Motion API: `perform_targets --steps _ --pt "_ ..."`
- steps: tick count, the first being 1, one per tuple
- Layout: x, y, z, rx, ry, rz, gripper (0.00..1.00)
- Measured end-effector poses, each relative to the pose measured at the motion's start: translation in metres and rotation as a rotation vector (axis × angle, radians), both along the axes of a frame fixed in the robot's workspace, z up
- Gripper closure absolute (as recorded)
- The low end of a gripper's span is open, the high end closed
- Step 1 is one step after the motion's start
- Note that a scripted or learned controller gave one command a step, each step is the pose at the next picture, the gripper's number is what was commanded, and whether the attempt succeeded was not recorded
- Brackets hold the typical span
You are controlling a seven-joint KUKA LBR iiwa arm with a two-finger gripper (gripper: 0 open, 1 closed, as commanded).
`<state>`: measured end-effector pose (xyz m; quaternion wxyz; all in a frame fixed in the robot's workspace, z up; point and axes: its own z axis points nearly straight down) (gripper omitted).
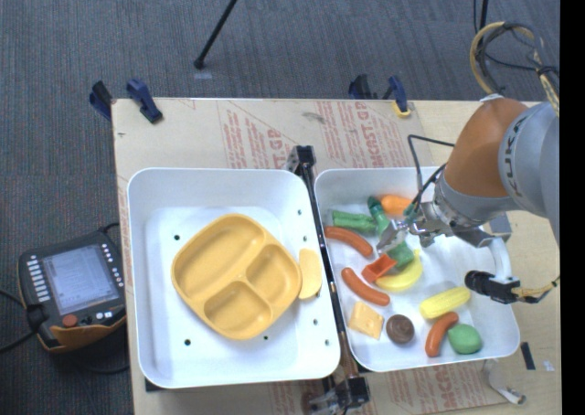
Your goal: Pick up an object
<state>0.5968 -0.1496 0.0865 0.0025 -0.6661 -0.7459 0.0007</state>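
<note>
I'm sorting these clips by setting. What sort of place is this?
Probably a robotics lab test bench: a plywood board clamped at its edge, two white bins of toy food, a teach pendant on the carpet, and the arm's claw over the right bin.

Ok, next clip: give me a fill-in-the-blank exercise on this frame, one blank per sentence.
1. The yellow divided plate lies in the ____ bin.
2. The gripper hangs over the ____ bin.
3. The corn cob lies next to a ____ lime.
4. The plate has ____ compartments.

Missing words: left; right; green; three
</note>
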Motion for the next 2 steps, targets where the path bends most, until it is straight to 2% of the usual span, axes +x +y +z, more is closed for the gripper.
perform_targets --steps 1,2 --pt "0.001 0.000 0.011 0.001 -0.001 -0.002 1.00" --pt "-0.010 0.058 0.170 -0.002 -0.007 0.103 1.00"
